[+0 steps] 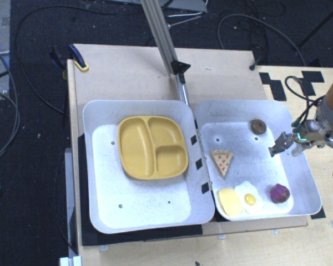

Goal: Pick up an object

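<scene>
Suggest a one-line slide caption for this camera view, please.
Pincer hovers over right bin of toy food; yellow tray left.

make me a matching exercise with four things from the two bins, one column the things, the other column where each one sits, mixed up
Things:
1. yellow divided plate
2. pizza slice
3. brown round piece
4. purple piece

Places:
A. right bin, far side, near the back wall
B. left bin, middle
C. right bin, near right corner
D. right bin, left part, just above the fried egg

Pairs: 1-B, 2-D, 3-A, 4-C
</scene>
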Robot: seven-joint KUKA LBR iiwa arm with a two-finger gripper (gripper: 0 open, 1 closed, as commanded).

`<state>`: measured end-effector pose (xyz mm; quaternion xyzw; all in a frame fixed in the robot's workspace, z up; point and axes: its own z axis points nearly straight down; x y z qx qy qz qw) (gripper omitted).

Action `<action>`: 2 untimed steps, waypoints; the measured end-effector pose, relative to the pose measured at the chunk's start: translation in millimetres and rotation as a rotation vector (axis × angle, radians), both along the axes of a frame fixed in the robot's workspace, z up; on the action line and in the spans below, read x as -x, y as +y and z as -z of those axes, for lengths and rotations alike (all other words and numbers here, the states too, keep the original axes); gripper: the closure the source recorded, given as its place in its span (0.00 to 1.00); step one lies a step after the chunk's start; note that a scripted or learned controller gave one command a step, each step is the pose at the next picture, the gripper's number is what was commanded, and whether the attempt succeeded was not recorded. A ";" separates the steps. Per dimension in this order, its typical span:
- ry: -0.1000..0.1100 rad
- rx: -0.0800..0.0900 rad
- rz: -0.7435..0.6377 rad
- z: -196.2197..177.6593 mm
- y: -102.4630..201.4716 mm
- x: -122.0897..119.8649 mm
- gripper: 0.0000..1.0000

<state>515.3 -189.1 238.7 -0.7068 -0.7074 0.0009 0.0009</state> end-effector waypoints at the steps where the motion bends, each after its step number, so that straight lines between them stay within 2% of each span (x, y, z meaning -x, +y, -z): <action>1: -0.002 0.001 0.000 -0.9 0.0 -0.6 0.00; 2: 0.004 -0.002 0.003 56.7 -4.2 8.7 0.00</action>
